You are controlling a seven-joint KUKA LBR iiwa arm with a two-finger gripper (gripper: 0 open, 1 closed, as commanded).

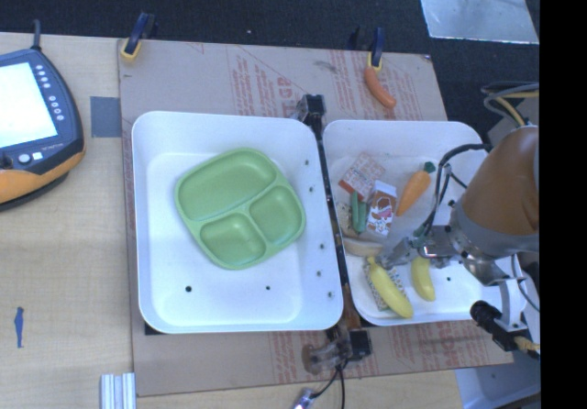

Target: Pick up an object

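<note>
Your pincer (pixel 410 254) hung low in the right bin (pixel 463 308), grip state unclear, bananas (pixel 390 289) just below it, carrot (pixel 414 190) above.

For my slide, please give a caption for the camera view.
KUKA arm's gripper lowered among toy food in the right bin; green divided plate in the left bin.

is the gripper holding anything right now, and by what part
Cannot be told: the gripper is low among the bananas in the right bin.
</note>
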